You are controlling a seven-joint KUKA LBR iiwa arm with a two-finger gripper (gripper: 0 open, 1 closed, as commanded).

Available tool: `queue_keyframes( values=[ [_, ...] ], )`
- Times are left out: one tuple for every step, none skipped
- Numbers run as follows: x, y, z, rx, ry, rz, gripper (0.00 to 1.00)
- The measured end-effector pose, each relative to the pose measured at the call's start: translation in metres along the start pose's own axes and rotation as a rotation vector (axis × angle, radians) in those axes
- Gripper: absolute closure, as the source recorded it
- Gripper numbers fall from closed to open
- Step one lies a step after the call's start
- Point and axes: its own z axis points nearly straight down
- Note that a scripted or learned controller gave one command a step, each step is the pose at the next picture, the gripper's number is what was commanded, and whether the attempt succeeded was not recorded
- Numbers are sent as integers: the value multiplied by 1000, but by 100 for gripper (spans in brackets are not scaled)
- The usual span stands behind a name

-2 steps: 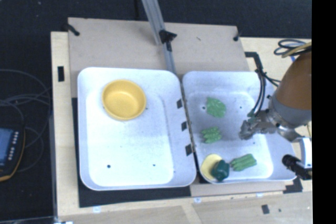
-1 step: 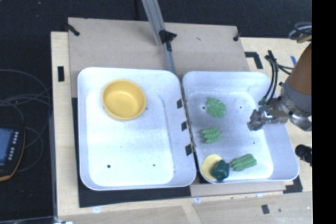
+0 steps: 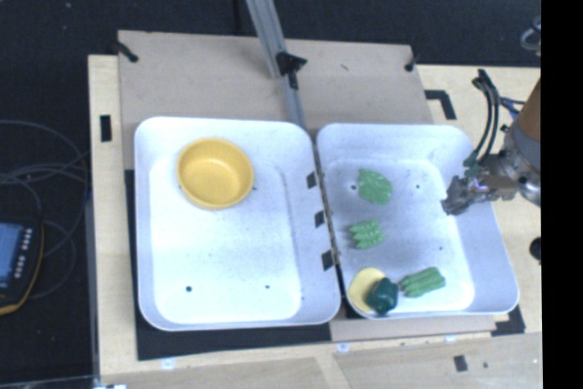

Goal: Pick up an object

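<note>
Gripper (image 3: pixel 458 199) is hovering over the right bin's (image 3: pixel 487 273) right edge, carrying nothing I can see, finger state unclear; nearest candidates, the green toys (image 3: pixel 373 187) and yellow cup (image 3: pixel 363 285), are sitting apart from it.

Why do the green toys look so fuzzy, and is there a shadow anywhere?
In the camera view the whole picture is soft and grainy, so the green toys in the right bin show no fine detail; a grey shadow patch lies on that bin's floor around them; the gripper is blurry too; the yellow bowl in the left bin looks evenly lit.
</note>
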Motion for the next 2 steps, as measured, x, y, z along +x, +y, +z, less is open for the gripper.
queue_keyframes(
  values=[
    [56,23,-4,4,2,-5,100],
    [97,36,4,5,1,-2,100]
  ],
)
